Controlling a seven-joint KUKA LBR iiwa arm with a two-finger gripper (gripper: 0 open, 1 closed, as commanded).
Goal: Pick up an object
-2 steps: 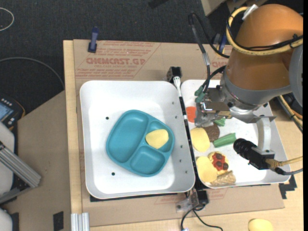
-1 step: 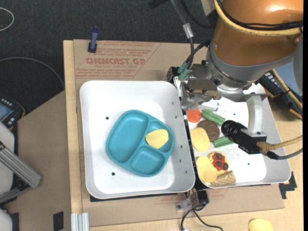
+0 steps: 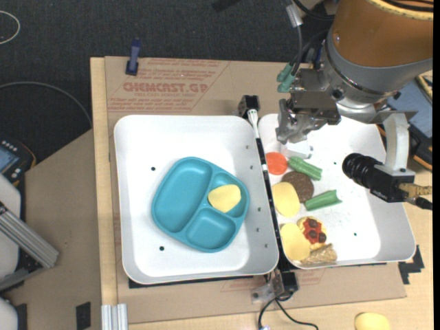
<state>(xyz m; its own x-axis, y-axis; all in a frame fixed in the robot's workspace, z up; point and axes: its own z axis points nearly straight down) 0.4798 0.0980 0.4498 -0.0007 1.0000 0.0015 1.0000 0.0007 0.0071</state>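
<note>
Gripper (image 3: 294, 141) over the far-left part of the right bin (image 3: 393, 249), with toy food lying loose on the bin floor just near of it.
From this angle I cannot tell whether the jaws are spread or pressed together. An orange-red disc (image 3: 276, 162) lies closest, by the bin's left wall, with a green bean (image 3: 304, 167) just to its right. Nearer come a brown patty (image 3: 300, 183), a yellow slice (image 3: 287, 199), a second green bean (image 3: 322, 199) and a pizza slice (image 3: 314, 231). In the left bin (image 3: 130, 184), a blue divided plate (image 3: 182, 201) bears a pale yellow lump (image 3: 224, 197).
</note>
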